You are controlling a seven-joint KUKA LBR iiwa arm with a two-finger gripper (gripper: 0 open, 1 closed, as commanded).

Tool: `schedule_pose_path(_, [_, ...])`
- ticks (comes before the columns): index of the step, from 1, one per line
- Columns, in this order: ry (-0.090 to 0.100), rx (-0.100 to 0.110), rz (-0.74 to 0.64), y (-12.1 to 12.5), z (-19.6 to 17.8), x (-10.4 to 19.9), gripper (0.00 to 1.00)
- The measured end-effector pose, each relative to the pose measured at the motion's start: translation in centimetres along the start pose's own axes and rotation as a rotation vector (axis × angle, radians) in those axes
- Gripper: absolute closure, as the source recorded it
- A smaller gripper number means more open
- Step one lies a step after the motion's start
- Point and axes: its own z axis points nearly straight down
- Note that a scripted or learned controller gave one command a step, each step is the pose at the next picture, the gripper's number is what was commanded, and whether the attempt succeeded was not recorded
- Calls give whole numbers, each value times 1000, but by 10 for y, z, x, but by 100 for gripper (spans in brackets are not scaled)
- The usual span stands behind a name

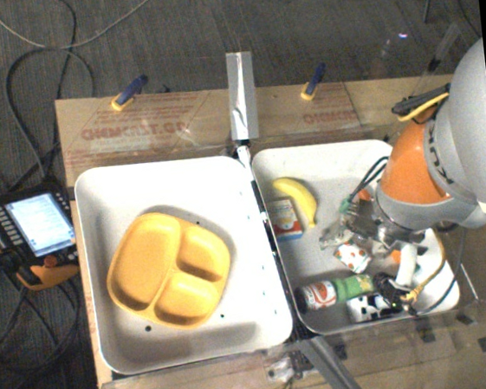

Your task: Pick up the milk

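Here the milk (pixel 286 217) stands upright against the right bin's left wall, well left of the gripper (pixel 354 251), whose jaw state I cannot tell.

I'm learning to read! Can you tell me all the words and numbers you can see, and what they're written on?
Cardboard sheet behind the bins: faint reddish print, too faded to read.
Small carton by the banana: label too small to read.
Green bottle: red-and-white label, too blurred to read.
Handheld screen left of the bench: lit, text too small to read.
No word reads clearly.
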Motion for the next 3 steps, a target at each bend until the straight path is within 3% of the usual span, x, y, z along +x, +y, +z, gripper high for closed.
schedule_pose_path(1, [0, 2, 0, 0, -9, 0, 100])
schedule_pose_path(2, [-4, 19, -35, -29, -120, 55, 100])
schedule_pose_path(3, [-5, 19, -35, -28, -120, 55, 0])
